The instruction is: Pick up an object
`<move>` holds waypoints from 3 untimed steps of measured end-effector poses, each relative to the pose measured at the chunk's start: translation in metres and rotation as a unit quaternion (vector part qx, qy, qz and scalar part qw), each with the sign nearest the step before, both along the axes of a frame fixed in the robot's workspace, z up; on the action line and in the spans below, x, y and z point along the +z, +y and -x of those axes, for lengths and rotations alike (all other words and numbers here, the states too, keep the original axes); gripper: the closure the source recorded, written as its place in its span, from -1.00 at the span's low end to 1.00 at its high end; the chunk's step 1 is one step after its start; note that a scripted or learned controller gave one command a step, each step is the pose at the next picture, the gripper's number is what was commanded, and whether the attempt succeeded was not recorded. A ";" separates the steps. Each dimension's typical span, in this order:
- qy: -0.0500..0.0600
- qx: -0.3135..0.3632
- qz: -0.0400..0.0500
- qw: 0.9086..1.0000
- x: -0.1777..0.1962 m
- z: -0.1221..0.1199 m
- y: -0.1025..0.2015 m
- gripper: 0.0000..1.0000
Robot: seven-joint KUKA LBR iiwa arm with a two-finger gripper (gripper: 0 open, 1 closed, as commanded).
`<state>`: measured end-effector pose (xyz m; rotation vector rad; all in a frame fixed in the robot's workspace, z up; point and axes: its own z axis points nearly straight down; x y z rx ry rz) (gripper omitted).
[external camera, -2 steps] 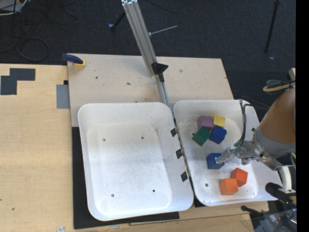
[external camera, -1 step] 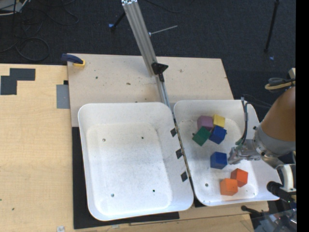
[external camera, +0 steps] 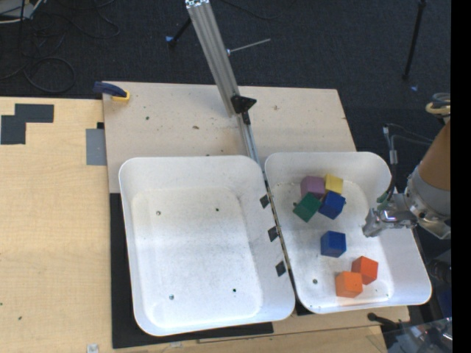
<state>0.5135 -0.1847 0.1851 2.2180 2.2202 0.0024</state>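
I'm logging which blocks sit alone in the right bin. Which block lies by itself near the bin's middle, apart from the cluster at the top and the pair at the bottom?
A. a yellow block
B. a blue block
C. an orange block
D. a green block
B: a lone blue block sits mid-bin, below the cluster of purple block, yellow block, green block and second blue block, and above the two orange blocks.
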 end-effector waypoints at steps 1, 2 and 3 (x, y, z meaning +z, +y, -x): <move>0.000 0.000 0.000 1.000 0.049 -0.001 -0.001 1.00; 0.003 0.002 -0.002 1.000 0.051 -0.008 0.055 1.00; 0.004 0.002 -0.002 1.000 0.046 0.004 0.114 1.00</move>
